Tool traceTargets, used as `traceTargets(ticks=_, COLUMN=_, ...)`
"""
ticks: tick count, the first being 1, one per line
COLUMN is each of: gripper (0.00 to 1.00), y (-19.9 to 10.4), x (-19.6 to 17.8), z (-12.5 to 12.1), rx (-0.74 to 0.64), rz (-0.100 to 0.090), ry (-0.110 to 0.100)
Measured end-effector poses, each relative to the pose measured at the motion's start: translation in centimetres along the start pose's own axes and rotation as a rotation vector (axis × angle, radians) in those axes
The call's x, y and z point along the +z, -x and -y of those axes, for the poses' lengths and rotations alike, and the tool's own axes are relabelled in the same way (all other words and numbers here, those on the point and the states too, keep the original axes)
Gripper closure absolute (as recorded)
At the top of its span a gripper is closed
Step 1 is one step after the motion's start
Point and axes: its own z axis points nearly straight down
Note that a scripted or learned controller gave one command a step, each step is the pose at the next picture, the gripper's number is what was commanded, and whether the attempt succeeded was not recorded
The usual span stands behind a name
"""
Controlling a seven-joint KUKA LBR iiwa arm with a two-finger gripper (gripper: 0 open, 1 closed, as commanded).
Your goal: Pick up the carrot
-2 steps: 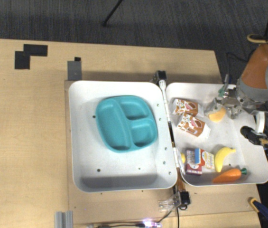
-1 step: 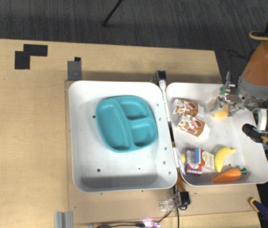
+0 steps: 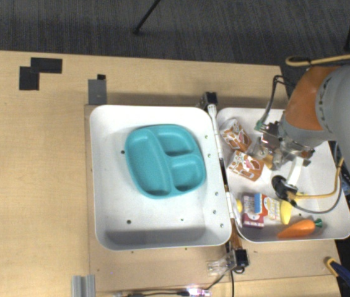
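The end effector [image 3: 273, 148] hangs by the snack packets [image 3: 244, 164], spread or closed I can't tell, with the carrot [image 3: 297, 229] lying apart from it toward the right bin's [image 3: 328, 232] near wall, so I'd call this the approach, and next it needs shifting across and lowering

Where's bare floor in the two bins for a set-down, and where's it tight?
Left bin: wide bare strip between the teal divided plate and the near wall, narrower one along its left wall. Right bin is crowded: two snack packets, a carton and the carrot fill its left and near side.
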Motion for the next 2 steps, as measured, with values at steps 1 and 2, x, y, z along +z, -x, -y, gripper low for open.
traceTargets(ticks=1, gripper=1.00, y=-5.6, x=-10.2, z=4.3, rx=0.068, rz=-0.003, ry=0.005)
traceTargets(ticks=2, gripper=1.00, y=-13.5, x=-9.8, z=5.6, rx=0.098, rz=0.000, ry=-0.002)
